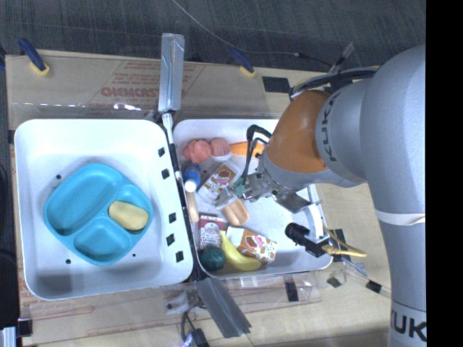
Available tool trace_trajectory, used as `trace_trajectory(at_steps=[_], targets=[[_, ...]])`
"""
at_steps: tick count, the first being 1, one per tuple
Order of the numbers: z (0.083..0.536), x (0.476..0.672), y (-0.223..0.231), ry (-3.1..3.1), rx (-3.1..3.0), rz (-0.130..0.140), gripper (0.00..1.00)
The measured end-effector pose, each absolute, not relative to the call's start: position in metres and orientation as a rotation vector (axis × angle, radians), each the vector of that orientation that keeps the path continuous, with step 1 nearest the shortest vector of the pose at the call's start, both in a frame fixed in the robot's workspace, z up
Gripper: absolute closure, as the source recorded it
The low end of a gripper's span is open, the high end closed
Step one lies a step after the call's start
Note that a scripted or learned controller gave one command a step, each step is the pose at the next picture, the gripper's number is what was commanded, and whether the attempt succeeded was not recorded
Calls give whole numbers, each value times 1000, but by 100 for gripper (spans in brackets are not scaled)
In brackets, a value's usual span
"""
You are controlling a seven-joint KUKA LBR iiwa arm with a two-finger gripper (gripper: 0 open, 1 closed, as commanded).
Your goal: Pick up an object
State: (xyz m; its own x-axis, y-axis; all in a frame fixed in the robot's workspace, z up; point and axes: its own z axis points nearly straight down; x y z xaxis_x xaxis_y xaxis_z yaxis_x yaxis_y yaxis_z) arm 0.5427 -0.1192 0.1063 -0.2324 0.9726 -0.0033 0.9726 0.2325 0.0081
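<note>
In right bin (pixel 307 264), tool (pixel 242 189) amid snack packets (pixel 219 181)

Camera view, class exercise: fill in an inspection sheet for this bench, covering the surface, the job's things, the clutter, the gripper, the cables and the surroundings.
Surface: two white bins side by side, left bin and right bin, on a bench topped with brown board.
Job's things: right bin holds a banana, a dark green ball, two pinkish round pieces, a snack packet and other small packets.
Clutter: left bin holds a blue divided plate with a yellow oval item in its right compartment.
Gripper: gripper low over the right bin's middle; finger state unclear.
Cables: thin cable across the dark floor behind; black cable at the wrist.
Surroundings: blue clamps on the bench's far edge.
</note>
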Motion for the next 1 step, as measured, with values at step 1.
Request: trace_trajectory(at_steps=[1], targets=[[218,527,-115,2496,1898,5,100]])
